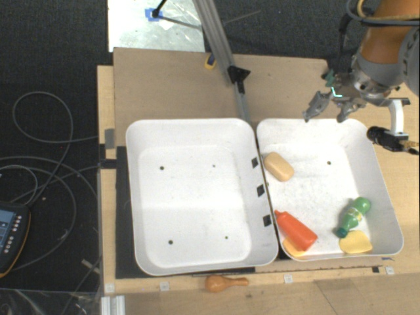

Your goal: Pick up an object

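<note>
Progress: I judge the pick as not yet begun; nothing is lifted, every object lies in the right bin (377,176) or on the desk (170,77).
Done: as far as I can see, only the approach; the end effector (325,109) hangs over the right bin's far rim, at about 1 o'clock from the bin's middle.
Left: I have to choose an object, descend, close on it and raise it.
End effector: its two fingers stand apart, with nothing between them.
Arm: it reaches in from the right, orange band (394,21) high at the frame's 2 o'clock, wrist tilted down toward the bin.
Bun (279,167): tan, at the bin's 10 o'clock, nearest to the end effector.
Orange piece (296,232): at the bin's 7 o'clock, against the near wall.
Green bottle (352,216): at 4 o'clock, just beside a yellow piece (356,243) at 5 o'clock.
Left bin (190,195): white, lying beside the right one.
Stray: a small brown pear shape (226,282) on the desk at the frame's 6 o'clock, outside both bins.
</note>
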Robot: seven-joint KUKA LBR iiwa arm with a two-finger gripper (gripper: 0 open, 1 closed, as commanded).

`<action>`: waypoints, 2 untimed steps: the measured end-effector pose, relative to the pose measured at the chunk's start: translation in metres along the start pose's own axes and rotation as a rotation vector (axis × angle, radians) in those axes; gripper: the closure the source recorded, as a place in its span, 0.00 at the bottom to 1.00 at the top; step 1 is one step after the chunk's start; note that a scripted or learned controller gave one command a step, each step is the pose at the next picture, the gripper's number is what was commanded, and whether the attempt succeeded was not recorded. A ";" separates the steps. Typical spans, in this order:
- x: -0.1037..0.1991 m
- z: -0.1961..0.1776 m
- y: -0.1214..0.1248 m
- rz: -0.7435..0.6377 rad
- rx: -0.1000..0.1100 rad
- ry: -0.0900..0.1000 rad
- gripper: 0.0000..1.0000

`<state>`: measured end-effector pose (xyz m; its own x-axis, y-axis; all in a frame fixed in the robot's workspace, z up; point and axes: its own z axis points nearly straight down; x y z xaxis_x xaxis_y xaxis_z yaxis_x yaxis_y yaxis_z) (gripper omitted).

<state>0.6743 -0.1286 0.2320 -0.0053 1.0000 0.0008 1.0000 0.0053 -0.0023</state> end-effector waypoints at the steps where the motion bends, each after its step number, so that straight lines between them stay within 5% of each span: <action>1: 0.000 -0.003 0.001 -0.002 -0.004 -0.002 0.00; 2: 0.005 0.057 0.007 -0.002 0.001 -0.001 0.00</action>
<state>0.6808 -0.1239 0.1750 -0.0077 1.0000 0.0002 1.0000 0.0077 -0.0034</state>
